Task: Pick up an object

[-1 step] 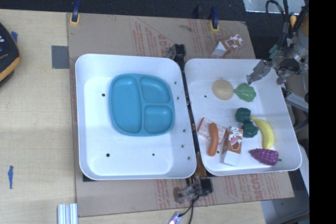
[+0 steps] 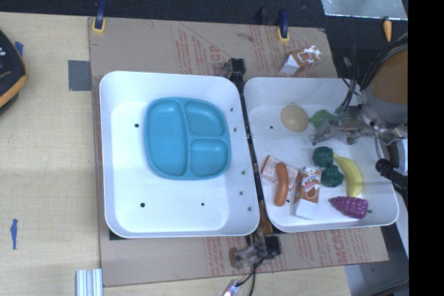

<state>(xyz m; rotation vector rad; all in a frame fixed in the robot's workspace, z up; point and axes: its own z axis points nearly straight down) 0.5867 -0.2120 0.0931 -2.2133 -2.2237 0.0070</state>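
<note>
Gripper [image 2: 341, 127]: finger state cannot be determined. Right bin [image 2: 267, 95] contains a yellow banana [image 2: 350, 175]. Cardboard [image 2: 173, 45] covers the bench.

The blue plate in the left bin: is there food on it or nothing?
Nothing on it. All three sections of the blue plate show bare blue. The toy food lies in the right bin.

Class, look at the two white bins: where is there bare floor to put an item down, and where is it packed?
Free: the left white bin, the strip around the blue divided plastic tray, widest below it. Also the right white bin, between its left wall and the cream ball. Crowded: the lower right, round the yellow banana, purple grapes and red sausage.
</note>
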